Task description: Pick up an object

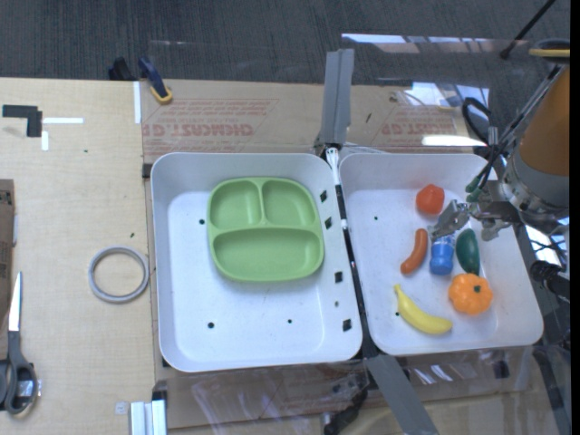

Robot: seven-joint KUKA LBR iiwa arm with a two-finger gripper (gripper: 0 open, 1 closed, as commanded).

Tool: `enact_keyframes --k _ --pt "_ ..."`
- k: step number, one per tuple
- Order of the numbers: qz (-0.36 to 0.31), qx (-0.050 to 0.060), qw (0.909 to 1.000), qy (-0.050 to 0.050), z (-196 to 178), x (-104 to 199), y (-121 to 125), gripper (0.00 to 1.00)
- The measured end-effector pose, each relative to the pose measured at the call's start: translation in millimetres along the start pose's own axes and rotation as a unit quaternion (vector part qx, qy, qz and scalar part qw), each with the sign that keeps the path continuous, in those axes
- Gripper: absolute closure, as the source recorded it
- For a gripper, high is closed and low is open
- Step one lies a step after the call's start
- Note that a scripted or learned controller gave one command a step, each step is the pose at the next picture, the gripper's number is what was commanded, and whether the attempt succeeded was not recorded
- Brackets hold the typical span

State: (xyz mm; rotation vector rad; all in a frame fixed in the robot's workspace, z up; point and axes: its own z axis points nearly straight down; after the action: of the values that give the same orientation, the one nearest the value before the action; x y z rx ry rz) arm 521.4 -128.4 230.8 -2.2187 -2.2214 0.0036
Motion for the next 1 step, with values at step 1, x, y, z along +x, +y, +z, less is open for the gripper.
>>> enact_keyframes --k 1 --pt "0.103 0.001 0.9947 0.000 115.1 -11.8 42.6 0.00"
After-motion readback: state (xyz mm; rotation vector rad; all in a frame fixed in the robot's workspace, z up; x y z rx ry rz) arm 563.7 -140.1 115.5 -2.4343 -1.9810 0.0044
